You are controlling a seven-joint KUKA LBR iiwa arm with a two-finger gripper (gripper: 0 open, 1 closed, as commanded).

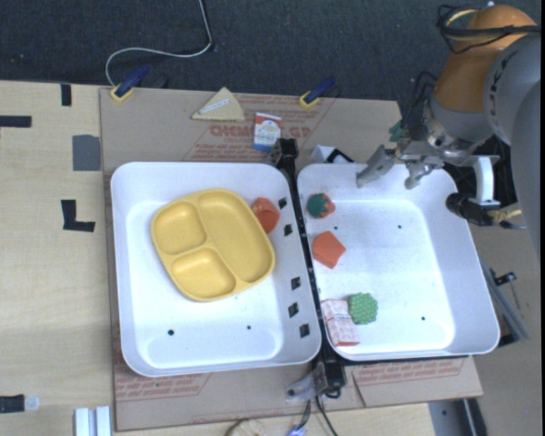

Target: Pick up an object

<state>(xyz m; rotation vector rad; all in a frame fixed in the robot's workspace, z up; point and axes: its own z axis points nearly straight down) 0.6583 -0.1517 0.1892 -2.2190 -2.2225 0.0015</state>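
The orange block (328, 250) is lying flat on the floor of the right bin (436, 334), toward its left side and apart from its neighbours, which makes it, in my judgement, the easiest thing here to pick up. A small teal and red toy (320, 205) is sitting just above it near the bin's upper left corner, close to the wall, so a descent there is looking more cramped. A green bumpy ball (362, 308) is resting lower down, touching a red and white packet (338, 322) that is lying against the left wall. The gripper (395, 170) is hovering over the bin's upper rim with its jaws spread open and nothing between them, well apart from the block. In the left bin (132, 271), a yellow divided tray (212, 242) is taking up the middle, with a small orange cup (266, 214) tucked just beside its upper right edge. On the table behind the bins, a small carton (267, 132) is standing and a triangular wedge (220, 105) is lying.
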